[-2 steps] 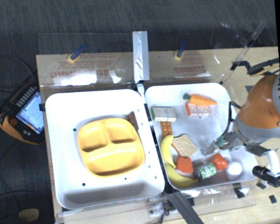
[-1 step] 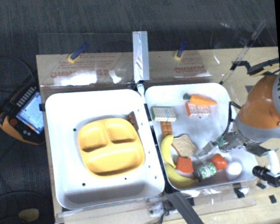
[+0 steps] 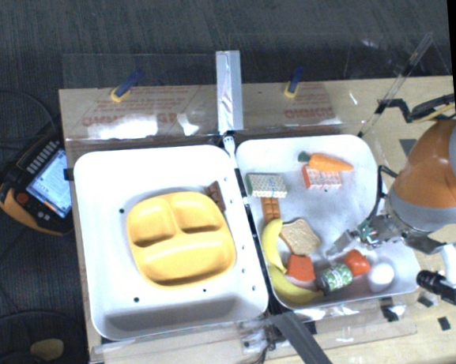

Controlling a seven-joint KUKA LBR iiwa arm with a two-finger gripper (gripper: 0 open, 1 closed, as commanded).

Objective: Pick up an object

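The right bin [image 3: 364, 151] holds several toy foods. A carrot [image 3: 327, 161] lies on a pink wafer [image 3: 323, 178] at the back. A small patterned box [image 3: 267, 184] and a brown chocolate bar [image 3: 271, 208] sit at the left. A banana [image 3: 275, 254] curves along the front left, with a slice of toast [image 3: 299, 235] and a red piece [image 3: 301, 268] against it. A green bottle [image 3: 335, 277], a red tomato [image 3: 357, 263] and a white egg [image 3: 380, 275] line the front. My gripper [image 3: 349, 243] hangs low just above the tomato, to the right of the toast.
The left bin [image 3: 97, 228] bears a yellow divided tray [image 3: 180, 237] with a small brown object [image 3: 214, 193] at its back right corner. The arm's orange band [image 3: 432, 171] stands over the right bin's right wall. A handheld pendant [image 3: 42, 189] lies left of the bench.
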